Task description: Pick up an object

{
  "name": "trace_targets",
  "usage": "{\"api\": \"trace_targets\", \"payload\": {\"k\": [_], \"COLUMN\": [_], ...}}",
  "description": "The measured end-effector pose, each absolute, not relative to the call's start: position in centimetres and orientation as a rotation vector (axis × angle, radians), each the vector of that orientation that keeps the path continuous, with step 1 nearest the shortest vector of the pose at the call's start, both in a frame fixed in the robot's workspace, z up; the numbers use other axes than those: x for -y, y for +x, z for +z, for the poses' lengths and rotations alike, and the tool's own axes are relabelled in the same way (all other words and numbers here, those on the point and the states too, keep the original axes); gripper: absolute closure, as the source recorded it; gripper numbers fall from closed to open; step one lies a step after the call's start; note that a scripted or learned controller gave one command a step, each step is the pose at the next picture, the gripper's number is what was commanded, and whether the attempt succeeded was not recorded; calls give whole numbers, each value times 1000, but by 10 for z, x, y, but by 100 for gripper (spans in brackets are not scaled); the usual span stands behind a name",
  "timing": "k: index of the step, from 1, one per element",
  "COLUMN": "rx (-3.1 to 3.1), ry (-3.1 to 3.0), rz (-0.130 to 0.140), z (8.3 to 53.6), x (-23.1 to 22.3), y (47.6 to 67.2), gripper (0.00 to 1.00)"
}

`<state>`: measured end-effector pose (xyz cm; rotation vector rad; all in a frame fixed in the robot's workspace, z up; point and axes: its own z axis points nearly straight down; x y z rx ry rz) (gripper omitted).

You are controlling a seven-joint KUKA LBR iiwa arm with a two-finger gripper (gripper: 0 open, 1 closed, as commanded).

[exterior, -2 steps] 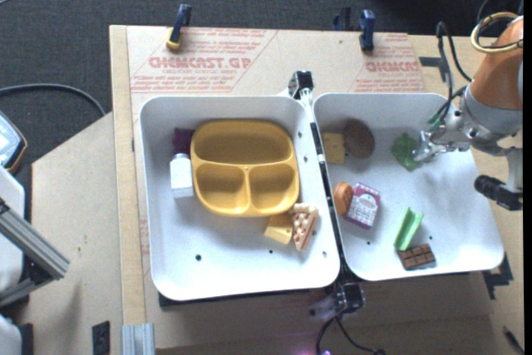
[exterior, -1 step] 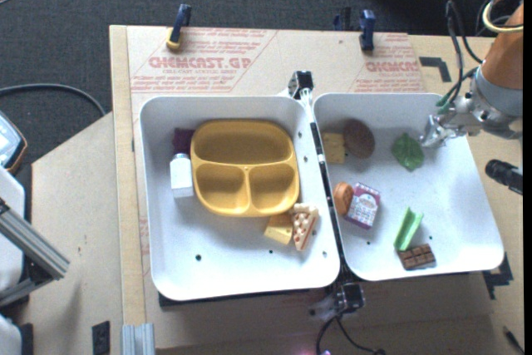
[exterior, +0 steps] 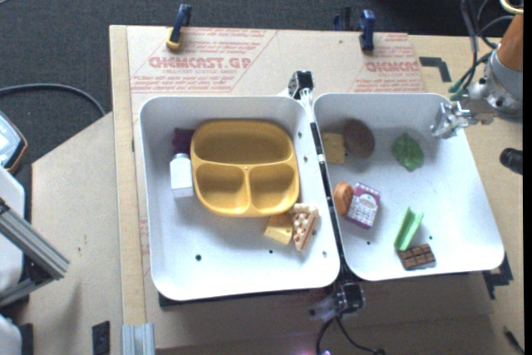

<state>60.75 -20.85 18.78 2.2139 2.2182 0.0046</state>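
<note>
- Pincer [exterior: 445, 120] hangs over the far right rim of the right bin [exterior: 486, 204], a small metallic shape at the end of the grey arm [exterior: 507, 66] that reaches in from the right; how it is set, wide or closed, I cannot tell at this size, and nothing is seen in it.
- Nearest to it lies a green leaf-like piece [exterior: 407, 152], just left and a little nearer, flat on the bin floor; it looks the readiest candidate for a pick, since it sits apart from its neighbours.
- Further left, a brown round piece [exterior: 359, 138] and a yellow block [exterior: 334, 148] touch each other against the dividing wall, which would crowd a grasp.
- Nearer, an orange piece [exterior: 343, 197] presses against a small pink carton [exterior: 363, 205]; a green wedge [exterior: 408, 229] leans just above a chocolate bar [exterior: 416, 257] at the near edge.
- Left bin [exterior: 158, 262] carries a yellow divided tray [exterior: 245, 166], with a white bottle [exterior: 181, 175] beside it and a pizza slice [exterior: 304, 227] and cheese wedge [exterior: 278, 234] by its near corner.
- Both bins rest on the tabletop [exterior: 125, 179], their board held by clamps [exterior: 177, 27] so nothing shifts.
</note>
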Motion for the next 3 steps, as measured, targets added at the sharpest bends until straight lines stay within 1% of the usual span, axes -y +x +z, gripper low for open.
{"api": "trace_targets", "payload": {"k": [1, 2, 3], "rx": [-2217, -2229, -2229], "ry": [2215, 2219, 2219], "rz": [5, 1, -1], "z": [228, 232, 226], "x": [209, 159, 115], "y": [609, 595, 589], "gripper": [100, 100, 100]}}
